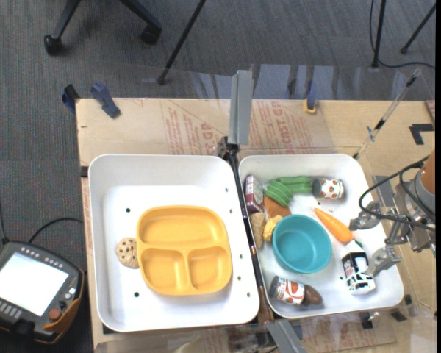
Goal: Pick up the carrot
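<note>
The orange carrot [334, 226] lies slanted in the right bin [353, 164], against the right rim of a teal bowl [301, 243]. My gripper [375, 238] hangs over the bin's right side, just right of the carrot's thick end and a little apart from it. Its fingers stand open with nothing between them. One fingertip [383, 259] sits just above a small black-and-white carton [358, 271].
Also in the right bin are green pods [290, 188], a small can [328, 189] at the back, a can on its side [287, 290] at the front, and a corn piece [268, 230]. The left bin [106, 171] holds a yellow divided tray [184, 250] and a cookie [127, 251].
</note>
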